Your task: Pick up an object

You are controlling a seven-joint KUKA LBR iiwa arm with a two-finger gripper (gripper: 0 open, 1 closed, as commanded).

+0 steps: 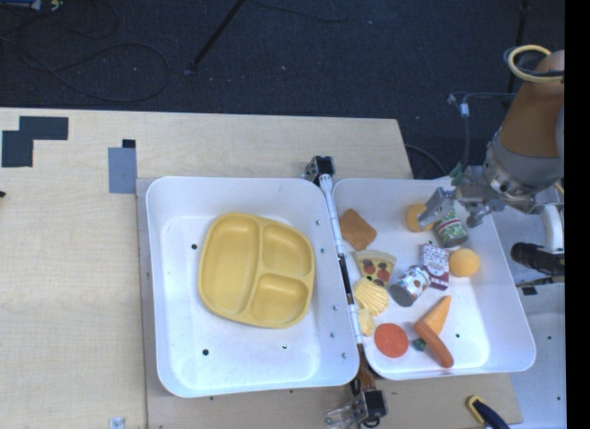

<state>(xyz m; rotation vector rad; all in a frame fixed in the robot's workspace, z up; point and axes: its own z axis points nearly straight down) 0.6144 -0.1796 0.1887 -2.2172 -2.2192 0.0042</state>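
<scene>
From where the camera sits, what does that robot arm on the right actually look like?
The arm is a thick, rounded tube with an orange band above a grey wrist. A pale yellowish ring sits at its upper end. The wrist ends in a grey metal gripper with thin parts reaching over the right bin. A thin cable runs beside the arm.

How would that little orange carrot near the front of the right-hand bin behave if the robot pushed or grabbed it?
The carrot looks like a moulded toy, so probably stiff and light. Its tapered, rounded shape suggests it could roll or swing around when nudged, and might slip out of a pinch near the narrow end. It lies close to the red slice and the sausage, so a push would likely disturb them too.
</scene>
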